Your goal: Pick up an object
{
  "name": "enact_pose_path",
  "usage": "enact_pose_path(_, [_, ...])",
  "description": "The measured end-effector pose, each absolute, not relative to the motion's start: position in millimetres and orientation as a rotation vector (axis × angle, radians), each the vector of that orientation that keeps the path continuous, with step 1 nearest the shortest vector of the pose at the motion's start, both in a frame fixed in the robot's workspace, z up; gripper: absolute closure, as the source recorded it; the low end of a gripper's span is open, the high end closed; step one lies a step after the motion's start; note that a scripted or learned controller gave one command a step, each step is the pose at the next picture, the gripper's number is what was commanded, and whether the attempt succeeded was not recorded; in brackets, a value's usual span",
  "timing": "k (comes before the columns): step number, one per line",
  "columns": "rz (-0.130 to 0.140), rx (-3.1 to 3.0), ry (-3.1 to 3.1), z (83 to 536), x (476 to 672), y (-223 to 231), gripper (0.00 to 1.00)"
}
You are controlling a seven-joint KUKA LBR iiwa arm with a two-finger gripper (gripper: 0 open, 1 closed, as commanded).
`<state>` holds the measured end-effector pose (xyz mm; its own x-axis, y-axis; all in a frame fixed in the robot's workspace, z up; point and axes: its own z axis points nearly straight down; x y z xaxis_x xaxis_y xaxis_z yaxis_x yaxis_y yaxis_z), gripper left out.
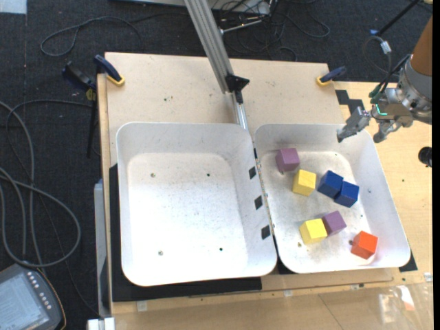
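Note:
The right bin (pixel 375 157) holds several small blocks. A purple block (pixel 288 159) lies near its back left, with a yellow block (pixel 304 182) just in front of it. Two blue blocks (pixel 339 187) touch each other in the middle. Closer to the front sit another yellow block (pixel 313 229) and a purple block (pixel 334 221), side by side. An orange block (pixel 364 244) rests at the front right corner. My gripper (pixel 366 128) hangs open above the bin's back right rim, with nothing between its fingers, well clear of every block.
The left bin (pixel 137 143) stands beside the right one. A slanted metal bar (pixel 210 36) crosses the bench from the back to the seam between the bins. Blue-and-yellow clamps (pixel 108 71) grip the board's back corners. Cables lie on the dark floor at left.

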<state>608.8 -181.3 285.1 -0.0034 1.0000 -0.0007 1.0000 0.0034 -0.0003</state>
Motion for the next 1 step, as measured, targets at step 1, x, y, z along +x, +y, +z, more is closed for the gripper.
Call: enact_pose_path(1, [-0.004,2.22,2.227,240.0,607.8,-174.6,0.0])
